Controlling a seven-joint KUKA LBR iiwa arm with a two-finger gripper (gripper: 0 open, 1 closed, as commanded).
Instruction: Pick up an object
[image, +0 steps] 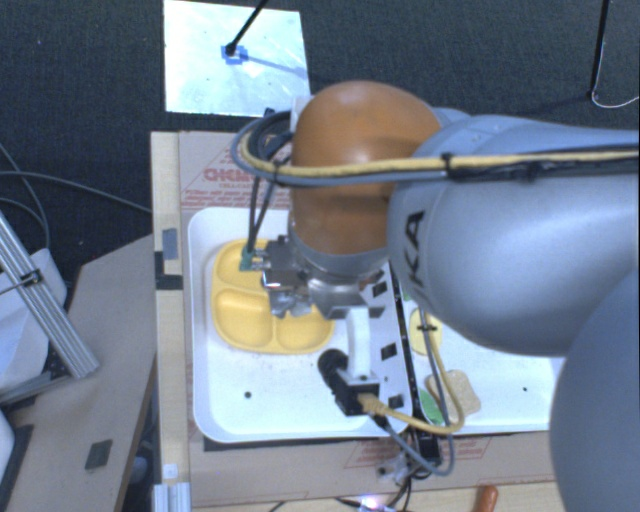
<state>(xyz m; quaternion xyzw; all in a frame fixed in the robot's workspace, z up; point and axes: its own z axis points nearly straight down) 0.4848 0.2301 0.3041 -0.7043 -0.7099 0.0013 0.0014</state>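
The arm (500, 220) comes in from the right and covers much of both bins, its orange band (355, 170) sitting over the upper middle of the left bin (205, 300). Below the band the grey wrist (330, 275) points down into that bin, and the claw (300, 300) sits just over the yellow tray (245, 305). The claw is seen from above and mostly hidden by the wrist, so I cannot tell how far open it is or whether it has hold of anything.

The tray is a divided yellow dish (several shallow compartments can be made out) lying flat in the left half of the left bin, near its left wall. Its right side runs under the wrist.

In the right bin (500, 425), beside the divider, a tan piece (458, 392) and something green (432, 406) lie close together, partly behind a yellow cable (425, 425). A pale yellow thing (425, 335) shows higher up, half hidden by the arm.

A black fitting (340, 380) hangs from the arm over the lower part of the left bin. The bins rest on cardboard (215, 170) on the table (110, 330).
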